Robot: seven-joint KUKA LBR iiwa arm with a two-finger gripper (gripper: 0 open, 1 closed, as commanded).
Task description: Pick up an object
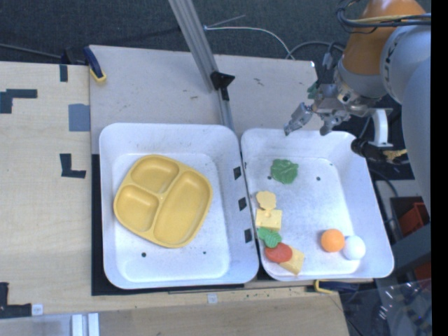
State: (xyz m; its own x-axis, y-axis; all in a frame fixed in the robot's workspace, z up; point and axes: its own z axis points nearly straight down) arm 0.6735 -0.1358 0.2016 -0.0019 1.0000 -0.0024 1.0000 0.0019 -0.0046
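The arm [402, 40] runs off the right edge; small foods (heaped together) [274, 240] by the right bin's [364, 187] left wall overlap.

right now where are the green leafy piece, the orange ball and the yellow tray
green leafy piece [284, 171], camera view, its middle
orange ball [332, 240], camera view, its top
yellow tray [183, 205], camera view, floor of its largest compartment

- Single fixed camera, mounted above the surface [42, 187], looking down at a slant.
- Far enough to frame both bins whole: left bin [112, 257], right bin [364, 187].
- Arm [392, 40] enters from the right edge of the frame.
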